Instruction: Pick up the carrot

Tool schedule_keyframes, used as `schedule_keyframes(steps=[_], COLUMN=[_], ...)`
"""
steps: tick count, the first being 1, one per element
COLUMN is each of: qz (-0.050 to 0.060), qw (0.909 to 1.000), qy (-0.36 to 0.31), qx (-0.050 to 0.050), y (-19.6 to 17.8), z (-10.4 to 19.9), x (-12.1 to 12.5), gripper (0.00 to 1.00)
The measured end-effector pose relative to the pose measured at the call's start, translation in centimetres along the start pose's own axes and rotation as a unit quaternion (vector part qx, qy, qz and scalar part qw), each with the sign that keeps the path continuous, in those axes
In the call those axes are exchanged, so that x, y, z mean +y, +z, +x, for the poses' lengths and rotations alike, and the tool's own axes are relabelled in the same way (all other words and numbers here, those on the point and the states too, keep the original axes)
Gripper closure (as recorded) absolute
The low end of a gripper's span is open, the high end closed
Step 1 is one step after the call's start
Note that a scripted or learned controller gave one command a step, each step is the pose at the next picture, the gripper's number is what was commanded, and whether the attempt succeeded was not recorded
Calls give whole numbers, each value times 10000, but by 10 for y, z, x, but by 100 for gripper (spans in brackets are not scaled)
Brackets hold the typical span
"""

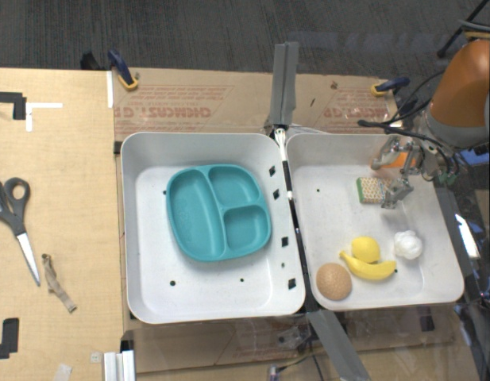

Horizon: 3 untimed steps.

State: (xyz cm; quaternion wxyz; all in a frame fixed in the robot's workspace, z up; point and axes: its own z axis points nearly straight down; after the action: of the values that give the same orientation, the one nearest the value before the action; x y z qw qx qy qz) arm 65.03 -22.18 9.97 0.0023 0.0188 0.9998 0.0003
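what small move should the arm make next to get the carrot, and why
Probably lower the pincer a little further and close on the carrot. The orange carrot lies in the right bin directly at the pincer, partly hidden by it, and no grasp on it is visible.

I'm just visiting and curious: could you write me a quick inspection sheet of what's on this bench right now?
Surface: two white bins; left bin holds a teal divided plate.
Job's things: carrot, an orange bit at the gripper in the right bin.
Clutter: banana, lemon, brown ball, white lump, mesh sponge.
Grippers: gripper low over the carrot.
Cables: dark wires by the arm.
Surroundings: scissors, cardboard.
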Motion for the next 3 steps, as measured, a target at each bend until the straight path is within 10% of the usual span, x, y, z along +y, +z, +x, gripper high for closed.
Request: schedule_keyframes(steps=[1, 2, 3], qz=[5, 2, -6], qw=[10000, 9977, 9766], qy=[-11, -674, -2150], qx=[-30, -4, 9], y=[-10, -103, -159], z=[-2, 20, 92], x=[1, 20, 5], gripper=[100, 100, 100])
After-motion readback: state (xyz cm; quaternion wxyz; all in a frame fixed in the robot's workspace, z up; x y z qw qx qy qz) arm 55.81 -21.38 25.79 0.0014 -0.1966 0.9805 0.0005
